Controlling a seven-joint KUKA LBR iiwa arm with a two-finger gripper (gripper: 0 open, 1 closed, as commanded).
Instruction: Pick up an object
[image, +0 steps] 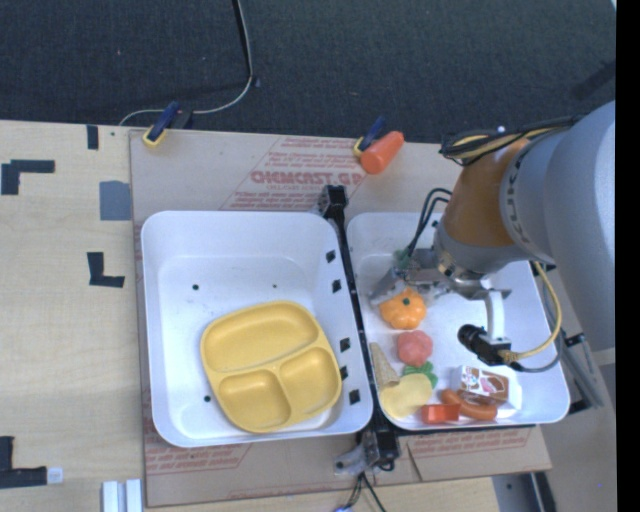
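My gripper (404, 284) hangs low over the left half of the right bin (535, 405), under the orange-banded wrist. Directly beneath it, touching or nearly touching, lies an orange toy fruit (403, 313) with a green stem. A pink-red round toy (414, 347) sits just in front of the fruit. Further forward are a beige cone-like piece (383, 364), a green bit (421, 372), a yellow piece (402, 398), a red sausage-shaped toy (468, 405) and a small printed packet (485, 381).
The left bin (170, 270) holds a yellow divided plate (272, 362). A black divider clip row (343, 290) runs between the bins. An orange clamp (380, 152) sits on the cardboard behind the bins. The arm's cable (545, 330) loops over the right bin's right side.
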